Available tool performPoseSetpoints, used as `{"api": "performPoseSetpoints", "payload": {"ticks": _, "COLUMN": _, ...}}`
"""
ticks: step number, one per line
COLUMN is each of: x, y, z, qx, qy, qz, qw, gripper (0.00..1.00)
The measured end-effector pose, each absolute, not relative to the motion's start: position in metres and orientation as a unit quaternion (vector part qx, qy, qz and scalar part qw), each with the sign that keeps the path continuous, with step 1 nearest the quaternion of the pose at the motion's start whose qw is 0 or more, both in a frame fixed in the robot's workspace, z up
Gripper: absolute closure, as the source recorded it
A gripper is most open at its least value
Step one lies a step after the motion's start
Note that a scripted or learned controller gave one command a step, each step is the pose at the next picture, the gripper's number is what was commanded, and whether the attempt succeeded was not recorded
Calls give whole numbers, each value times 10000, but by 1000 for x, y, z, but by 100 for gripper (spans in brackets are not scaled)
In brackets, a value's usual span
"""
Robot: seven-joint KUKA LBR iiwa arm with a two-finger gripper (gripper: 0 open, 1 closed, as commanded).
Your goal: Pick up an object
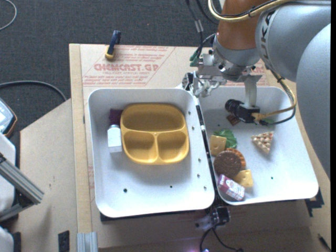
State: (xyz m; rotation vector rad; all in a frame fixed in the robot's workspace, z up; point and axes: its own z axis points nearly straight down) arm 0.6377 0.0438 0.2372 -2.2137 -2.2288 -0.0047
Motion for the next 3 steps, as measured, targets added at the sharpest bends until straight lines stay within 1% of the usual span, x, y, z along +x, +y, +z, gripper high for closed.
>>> {"api": "performPoseSetpoints", "payload": {"ticks": 1, "x": 628, "y": 79, "z": 233, "qx": -7059, "qy": -7083, "qz": 4, "qw": 10, "gripper": 100}}
{"api": "performPoseSetpoints", "payload": {"ticks": 2, "x": 621, "y": 73, "z": 227, "qx": -7072, "qy": -7070, "qz": 13, "qw": 9, "gripper": 100}}
{"api": "performPoseSetpoints", "payload": {"ticks": 3, "x": 628, "y": 88, "z": 233, "qx": -7065, "qy": -7077, "qz": -11, "qw": -8, "gripper": 100}}
